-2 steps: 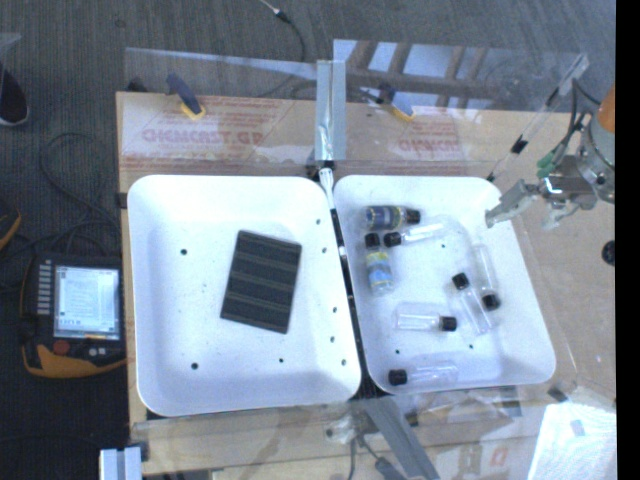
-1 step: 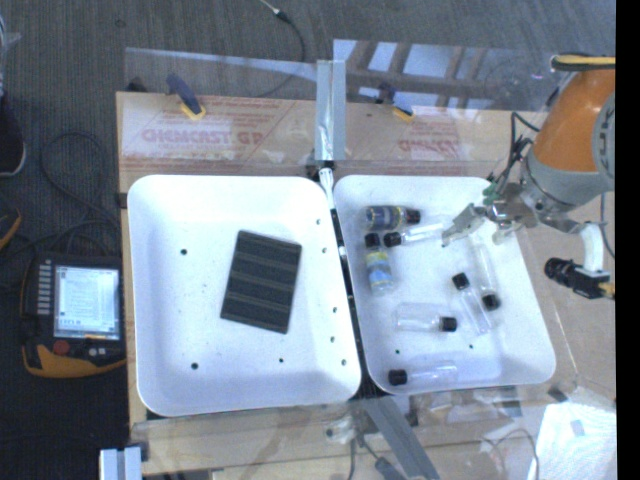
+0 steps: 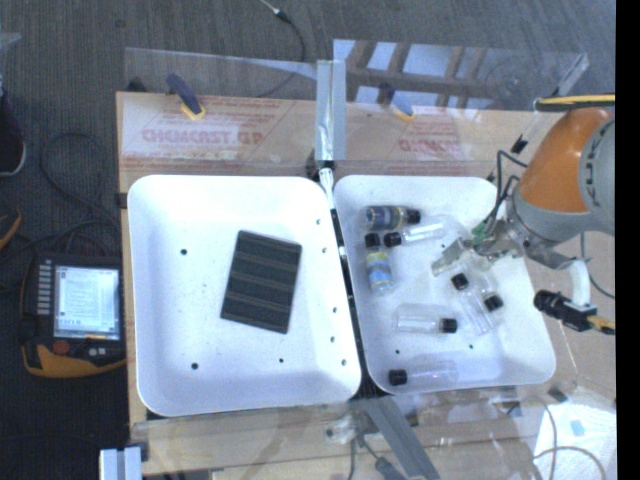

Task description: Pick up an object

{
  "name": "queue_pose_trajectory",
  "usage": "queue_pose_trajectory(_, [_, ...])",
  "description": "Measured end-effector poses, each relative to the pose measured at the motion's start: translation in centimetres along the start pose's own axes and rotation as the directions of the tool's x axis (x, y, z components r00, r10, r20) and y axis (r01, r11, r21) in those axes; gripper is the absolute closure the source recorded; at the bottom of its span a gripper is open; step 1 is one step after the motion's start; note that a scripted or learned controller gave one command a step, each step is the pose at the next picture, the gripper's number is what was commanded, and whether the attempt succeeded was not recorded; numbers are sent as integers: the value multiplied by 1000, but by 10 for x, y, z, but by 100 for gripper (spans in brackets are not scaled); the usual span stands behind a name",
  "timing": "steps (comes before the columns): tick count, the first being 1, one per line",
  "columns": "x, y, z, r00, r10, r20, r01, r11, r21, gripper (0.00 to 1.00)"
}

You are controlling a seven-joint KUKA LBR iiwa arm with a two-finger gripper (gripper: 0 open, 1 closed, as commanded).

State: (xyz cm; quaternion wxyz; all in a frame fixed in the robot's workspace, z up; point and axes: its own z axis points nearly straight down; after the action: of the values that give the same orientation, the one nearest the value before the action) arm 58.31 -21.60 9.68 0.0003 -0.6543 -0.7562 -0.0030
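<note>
Bench with two shallow white bins side by side. The left bin (image 3: 160,368) holds one flat dark ribbed pad (image 3: 261,281), lying slightly askew near its middle, well apart from the arm's reach. The right bin (image 3: 530,363) holds a loose scatter of small clear bottles with dark caps, among them a bottle with a label (image 3: 388,215) near the upper left and another bottle (image 3: 425,321) lying on its side lower down; the scatter offers many candidates for picking. The arm (image 3: 565,178) reaches in from the right, its gripper (image 3: 478,244) low over a tilted bottle (image 3: 450,259), probably lining up a grasp. The gripper's spread cannot be told, nor any contact.
</note>
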Motion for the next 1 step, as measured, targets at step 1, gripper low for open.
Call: queue_pose_trajectory(1, [7, -50, 3, 999, -42, 5, 42, 999, -17, 0])
